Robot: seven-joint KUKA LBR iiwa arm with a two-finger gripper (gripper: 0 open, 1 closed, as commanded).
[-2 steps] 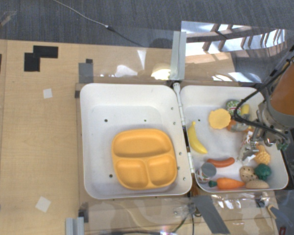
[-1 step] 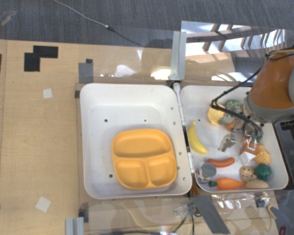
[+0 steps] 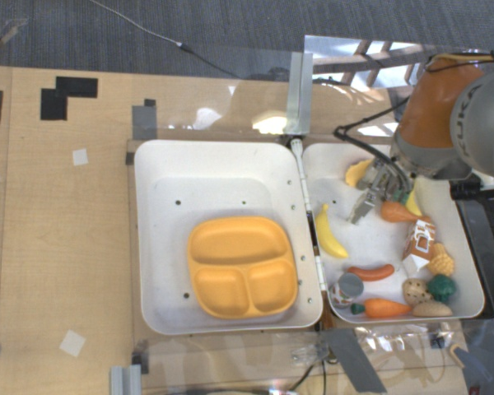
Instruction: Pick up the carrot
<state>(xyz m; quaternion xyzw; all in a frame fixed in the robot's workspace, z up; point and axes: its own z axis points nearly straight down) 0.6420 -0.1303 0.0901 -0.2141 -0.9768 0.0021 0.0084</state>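
Note:
An orange carrot (image 3: 387, 308) with a green end lies along the front wall of the right bin (image 3: 337, 164). A second orange, carrot-like piece (image 3: 399, 212) lies further back, near the bin's right side. My gripper (image 3: 369, 199) hangs over the back middle of the right bin, just left of that orange piece and right of a yellow banana (image 3: 330, 235). Its fingers stand open with nothing between them. The arm's orange band (image 3: 432, 97) is above it at the upper right.
The right bin also holds a red sausage (image 3: 370, 272), a yellow piece (image 3: 358, 171) behind the gripper, a small carton (image 3: 420, 239), a grey cup (image 3: 349, 286) and several toy foods at the front right. A yellow divided plate (image 3: 241, 266) sits in the left bin (image 3: 173, 179).

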